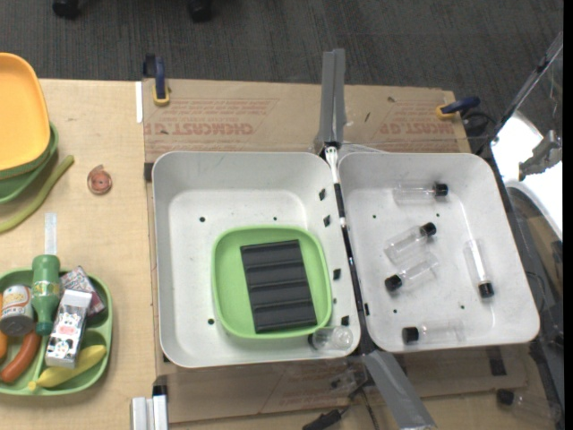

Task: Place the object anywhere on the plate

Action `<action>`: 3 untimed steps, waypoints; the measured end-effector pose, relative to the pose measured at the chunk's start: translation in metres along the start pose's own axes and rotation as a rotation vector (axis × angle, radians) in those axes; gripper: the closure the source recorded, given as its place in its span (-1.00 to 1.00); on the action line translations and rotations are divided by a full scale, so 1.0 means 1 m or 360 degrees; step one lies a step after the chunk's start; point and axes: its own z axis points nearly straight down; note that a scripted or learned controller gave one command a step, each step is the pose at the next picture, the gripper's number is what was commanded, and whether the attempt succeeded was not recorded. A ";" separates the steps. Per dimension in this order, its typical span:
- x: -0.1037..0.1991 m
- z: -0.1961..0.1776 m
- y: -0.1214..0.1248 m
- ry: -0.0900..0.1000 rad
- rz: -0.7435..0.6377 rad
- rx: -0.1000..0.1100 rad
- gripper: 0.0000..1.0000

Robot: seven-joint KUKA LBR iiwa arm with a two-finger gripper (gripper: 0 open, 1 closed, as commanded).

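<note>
Altogether five clear vials [409, 245] with black caps lie in the right bin [501, 195]; one green plate [228, 267] sits in the left bin [179, 195] — a sixth vial [331, 338] touches its near-right corner.

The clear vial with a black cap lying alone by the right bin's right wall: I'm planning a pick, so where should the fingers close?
Grip the clear vial with a black cap mid-body, coming from above, fingers across its narrow width; it lies flat, pointing roughly along the bin's wall.

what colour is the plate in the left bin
Green, with a dark ribbed insert at its centre; the plate shows clearly in the camera view.
</note>
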 end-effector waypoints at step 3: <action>-0.019 -0.082 -0.055 0.0001 0.0645 0.0000 -1.00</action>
